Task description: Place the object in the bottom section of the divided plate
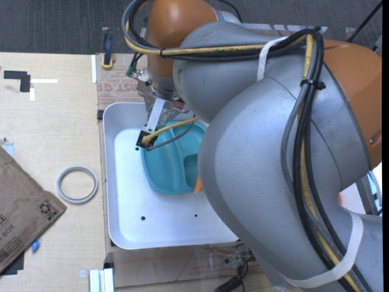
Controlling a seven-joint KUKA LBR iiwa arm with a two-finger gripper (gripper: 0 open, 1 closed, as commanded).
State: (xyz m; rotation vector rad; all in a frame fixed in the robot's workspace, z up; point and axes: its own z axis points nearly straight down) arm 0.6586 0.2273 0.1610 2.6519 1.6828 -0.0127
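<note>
1. One teal divided plate (170, 169) lies flat in the white bin (130, 224), its right part hidden under the arm (273, 163).
2. Only a sliver of the orange object (197, 186) shows, on the plate's right side at the arm's outline; its long axis and heading cannot be told.
3. Reaching from the right, the arm bends over the bin, wrist down above the plate's upper left.
4. Whether the end effector (159, 99) is open or closed cannot be told.
</note>
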